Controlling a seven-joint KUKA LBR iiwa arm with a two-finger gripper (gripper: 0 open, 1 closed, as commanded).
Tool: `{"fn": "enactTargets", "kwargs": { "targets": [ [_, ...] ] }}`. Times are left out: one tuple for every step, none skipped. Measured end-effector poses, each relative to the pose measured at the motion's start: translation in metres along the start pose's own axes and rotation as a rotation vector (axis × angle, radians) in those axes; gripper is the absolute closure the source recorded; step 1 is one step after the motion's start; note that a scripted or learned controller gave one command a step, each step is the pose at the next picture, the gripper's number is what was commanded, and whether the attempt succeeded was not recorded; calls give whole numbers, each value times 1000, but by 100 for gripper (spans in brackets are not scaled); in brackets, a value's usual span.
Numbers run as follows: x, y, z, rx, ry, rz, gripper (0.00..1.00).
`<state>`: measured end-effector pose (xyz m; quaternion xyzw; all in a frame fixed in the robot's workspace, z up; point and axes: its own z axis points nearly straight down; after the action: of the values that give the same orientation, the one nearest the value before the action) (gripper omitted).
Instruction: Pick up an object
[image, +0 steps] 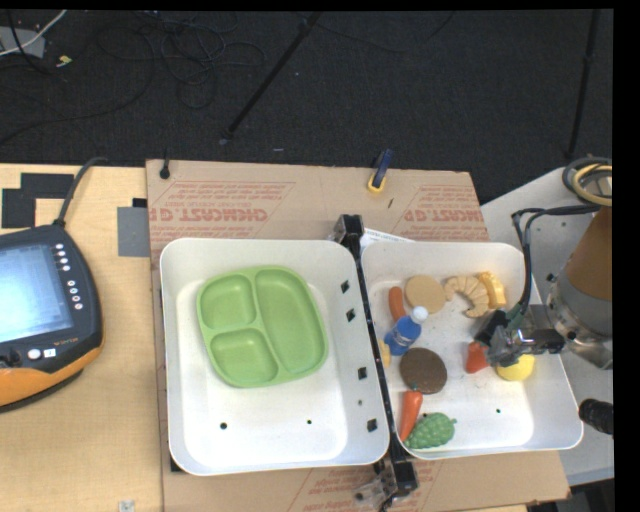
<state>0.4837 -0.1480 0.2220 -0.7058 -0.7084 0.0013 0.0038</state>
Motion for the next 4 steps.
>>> {"fn": "enactTargets", "kwargs": {
  "targets": [
    [47,11,9,1,0,-1,100],
    [94,16,17,1,0,0,100],
    [152,21,19,1,-1,-2,100],
    [196,18,-5,-2,-2,-1,100]
  ]
}}
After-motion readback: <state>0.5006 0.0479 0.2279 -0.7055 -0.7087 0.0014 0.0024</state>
